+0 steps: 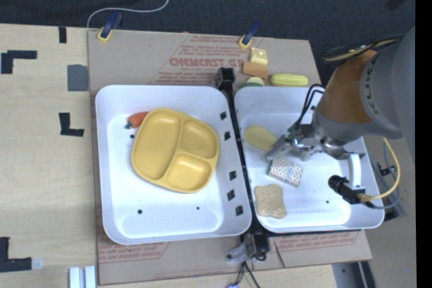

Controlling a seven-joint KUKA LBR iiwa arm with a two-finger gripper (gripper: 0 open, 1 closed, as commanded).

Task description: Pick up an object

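Observation:
My gripper (283, 150) hangs low in the right bin (317, 212), reaching in from the right. Its tips stand between a pale yellow oval piece (259, 137) on the left and a small patterned white packet (286, 173) just below. A tan slice of toy bread (270, 201) lies near the bin's front. Nothing shows clearly between the fingers. The left bin (115, 199) holds a yellow divided plate (174, 149), with a small orange piece (136, 119) peeking out at its upper left.
On the cardboard behind the bins lie a tan block (256, 64), a green-white piece (254, 81) and a yellow corn cob (289, 80). A black divider (233, 138) runs between the bins. Cables hang off the wrist at the right bin's right side.

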